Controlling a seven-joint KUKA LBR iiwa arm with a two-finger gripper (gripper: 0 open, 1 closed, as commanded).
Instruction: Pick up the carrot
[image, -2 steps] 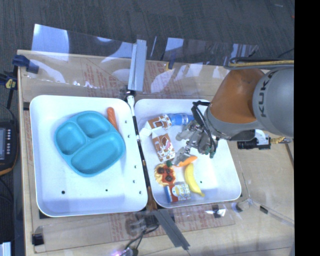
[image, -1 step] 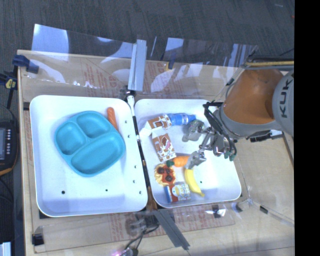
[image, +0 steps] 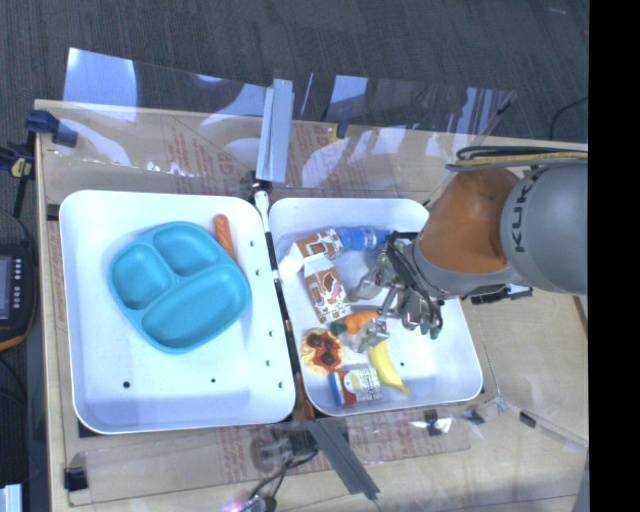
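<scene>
The carrot (image: 358, 322), orange with a green stub at its left end, lies in the middle of the right bin (image: 455, 372). My gripper (image: 392, 305) hangs low over the bin, just right of and above the carrot and very close to it. Its metal parts overlap the carrot's right end, and whether they touch is unclear. The grey arm with its orange band (image: 462, 232) reaches in from the right.
Around the carrot lie a banana (image: 386, 366), a small can (image: 358, 384), a red and yellow toy food (image: 322, 349), two brown cartons (image: 325, 286) and a blue bottle (image: 358, 238). The left bin (image: 100, 390) holds a blue divided plate (image: 180, 284) and an orange-red sausage-like piece (image: 222, 236).
</scene>
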